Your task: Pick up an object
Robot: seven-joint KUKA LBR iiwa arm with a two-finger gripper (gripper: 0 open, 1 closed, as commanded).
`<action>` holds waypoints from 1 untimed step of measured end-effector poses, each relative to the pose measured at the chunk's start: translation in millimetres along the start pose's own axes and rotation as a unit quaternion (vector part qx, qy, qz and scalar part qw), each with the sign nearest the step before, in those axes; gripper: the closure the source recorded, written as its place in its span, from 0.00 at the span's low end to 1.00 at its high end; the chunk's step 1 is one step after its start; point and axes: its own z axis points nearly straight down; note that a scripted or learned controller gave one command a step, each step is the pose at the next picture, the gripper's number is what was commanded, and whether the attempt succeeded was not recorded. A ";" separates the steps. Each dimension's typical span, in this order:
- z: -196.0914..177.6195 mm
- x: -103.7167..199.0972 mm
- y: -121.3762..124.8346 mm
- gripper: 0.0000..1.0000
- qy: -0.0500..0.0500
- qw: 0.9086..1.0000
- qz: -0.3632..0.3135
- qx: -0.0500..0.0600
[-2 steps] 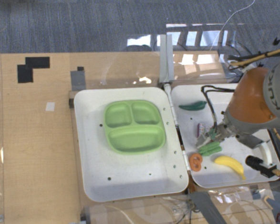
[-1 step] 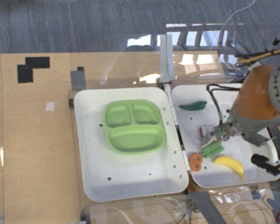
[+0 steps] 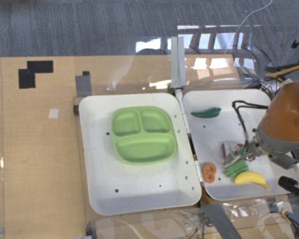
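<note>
The gripper [image 3: 242,153] sat low in the right bin [image 3: 211,130], its tip among a tight cluster: a purple packet [image 3: 229,148], a green vegetable [image 3: 234,167] and a banana [image 3: 251,178] just beside one another, with an orange slice [image 3: 209,172] near the bin's wall. Whether the jaws were released or clenched could not be told. The crowding was the risk: the jaws might have pinched two items or nudged the banana aside. A dark green pepper [image 3: 206,113] lay well apart, and the green divided plate [image 3: 142,135] sat in the left bin [image 3: 99,161].
</note>
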 end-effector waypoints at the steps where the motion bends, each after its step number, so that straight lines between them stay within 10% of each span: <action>1: 1.9 -42.5 24.8 0.00 0.001 1.000 -0.018 0.002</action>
